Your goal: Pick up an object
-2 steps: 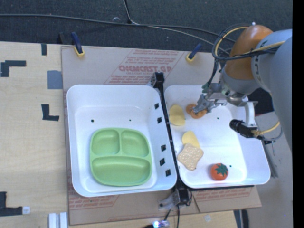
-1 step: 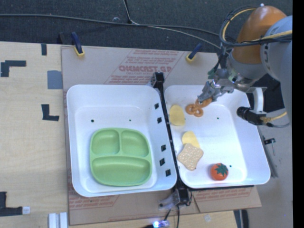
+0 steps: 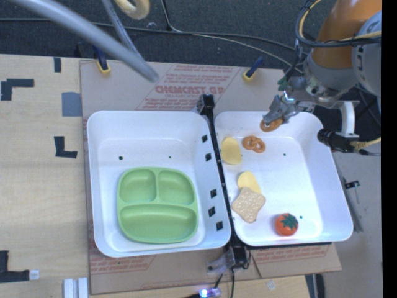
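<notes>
I am watching the grey arm with the orange band (image 3: 347,17) reaching in from the right, its two-finger gripper (image 3: 276,118) hanging over the far edge of the right shallow white bin (image 3: 322,185). The jaws are gripping a small brown ring-shaped piece (image 3: 271,125), partly hidden and blurry, lifted above the bin floor.

Green divided plate (image 3: 157,205) in left bin (image 3: 102,126).

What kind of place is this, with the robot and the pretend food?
Probably a robot test lab, not a kitchen. A robot arm reaches over two white bins clamped on a cardboard-covered bench, with loose cables about. The food, like the tomato and pretzel, looks like toys.
</notes>
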Robot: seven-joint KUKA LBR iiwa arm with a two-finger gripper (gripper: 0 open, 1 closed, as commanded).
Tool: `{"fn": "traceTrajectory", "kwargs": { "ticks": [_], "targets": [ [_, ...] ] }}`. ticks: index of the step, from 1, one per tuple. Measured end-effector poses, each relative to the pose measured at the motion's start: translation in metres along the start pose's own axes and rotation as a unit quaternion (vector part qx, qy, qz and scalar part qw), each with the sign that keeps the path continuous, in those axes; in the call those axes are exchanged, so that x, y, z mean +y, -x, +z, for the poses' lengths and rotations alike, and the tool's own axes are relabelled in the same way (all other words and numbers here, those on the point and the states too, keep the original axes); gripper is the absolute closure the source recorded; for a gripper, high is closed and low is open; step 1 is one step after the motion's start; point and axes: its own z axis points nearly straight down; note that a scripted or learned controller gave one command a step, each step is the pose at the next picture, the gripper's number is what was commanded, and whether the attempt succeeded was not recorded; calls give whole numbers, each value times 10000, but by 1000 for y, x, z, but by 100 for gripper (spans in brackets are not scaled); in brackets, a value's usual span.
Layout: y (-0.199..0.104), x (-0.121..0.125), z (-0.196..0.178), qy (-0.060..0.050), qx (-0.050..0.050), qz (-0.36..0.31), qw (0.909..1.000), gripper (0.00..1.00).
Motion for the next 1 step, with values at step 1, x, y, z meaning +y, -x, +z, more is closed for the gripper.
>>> {"fn": "traceTrajectory", "kwargs": {
  "ticks": [1],
  "targets": [
    [-56,-2,-2,-23,8,-19,10000,100]
  ]
}}
